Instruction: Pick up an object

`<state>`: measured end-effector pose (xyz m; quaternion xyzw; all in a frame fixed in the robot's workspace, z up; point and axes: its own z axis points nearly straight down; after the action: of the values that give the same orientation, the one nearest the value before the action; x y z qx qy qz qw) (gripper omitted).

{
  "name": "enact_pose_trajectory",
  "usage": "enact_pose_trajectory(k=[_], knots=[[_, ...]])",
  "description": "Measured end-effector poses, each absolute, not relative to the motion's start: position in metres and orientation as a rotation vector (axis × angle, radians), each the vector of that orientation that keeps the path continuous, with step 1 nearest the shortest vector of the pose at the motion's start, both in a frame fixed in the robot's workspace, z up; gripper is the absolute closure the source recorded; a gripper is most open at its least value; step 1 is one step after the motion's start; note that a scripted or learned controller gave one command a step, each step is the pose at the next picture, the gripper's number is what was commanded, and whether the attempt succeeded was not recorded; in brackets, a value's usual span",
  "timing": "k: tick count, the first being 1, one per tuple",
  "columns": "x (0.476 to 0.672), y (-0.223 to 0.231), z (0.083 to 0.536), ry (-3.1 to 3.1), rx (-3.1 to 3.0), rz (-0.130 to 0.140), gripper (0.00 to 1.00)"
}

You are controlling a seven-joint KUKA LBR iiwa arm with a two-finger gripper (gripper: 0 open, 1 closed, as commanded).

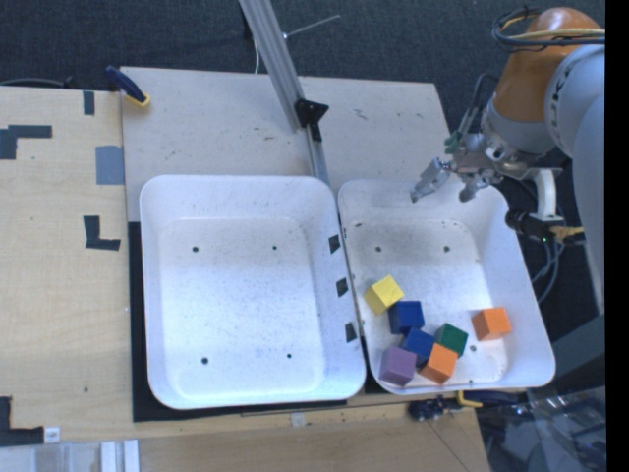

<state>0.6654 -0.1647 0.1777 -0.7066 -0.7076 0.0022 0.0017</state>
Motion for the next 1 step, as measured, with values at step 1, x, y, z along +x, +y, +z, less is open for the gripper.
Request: enact_pose_trajectory(k=[1], knots=[[0.6658,-0.174,0.1216,-2.219,-2.217,0.009,0.0]])
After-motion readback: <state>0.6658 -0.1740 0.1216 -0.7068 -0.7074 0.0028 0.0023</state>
